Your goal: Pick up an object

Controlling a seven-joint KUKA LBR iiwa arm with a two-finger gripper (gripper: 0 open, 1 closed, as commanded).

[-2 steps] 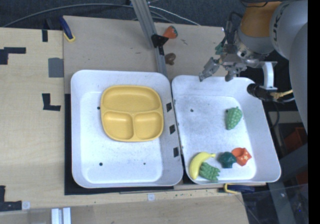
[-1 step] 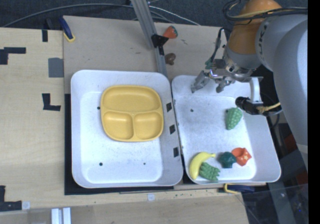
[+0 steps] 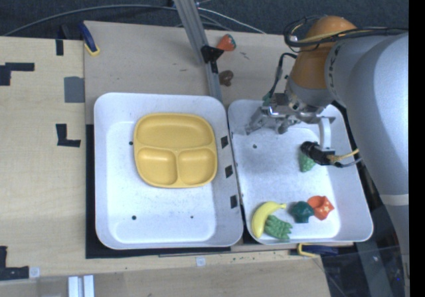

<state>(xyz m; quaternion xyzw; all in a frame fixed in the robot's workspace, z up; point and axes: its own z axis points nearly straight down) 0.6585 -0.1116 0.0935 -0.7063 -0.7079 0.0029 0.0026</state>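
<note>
Five small items lie in the right bin [image 3: 345, 222], and any of them would serve as the object to pick up. We count one green piece [image 3: 306, 163] by the right wall, and along the near edge one yellow banana [image 3: 263, 214], one light green bumpy piece [image 3: 278, 227], one dark teal piece [image 3: 302, 211] and one orange-red piece [image 3: 321, 206]. The banana and the bumpy piece touch; the teal and orange-red pieces sit just beside each other. The gripper [image 3: 268, 121] hangs over the far end of this bin, well apart from the near-edge cluster and nearer to the lone green piece. We see nothing between its fingers, and we cannot tell whether they are spread or pressed together (the wrist and cabling crowd that area).

We judge the main hazards as follows. A descent onto the crowded near-edge group could catch two items at once or push one aside, because they lie so close together. The lone green piece sits against the wall beside a dark fitting, so a finger could strike the wall or the fitting. Rounded toy shapes may also slip from a pinch.

Beyond these, we count two white bins; the left bin [image 3: 106, 156] holds one yellow divided plate [image 3: 176, 149] with three compartments.
</note>
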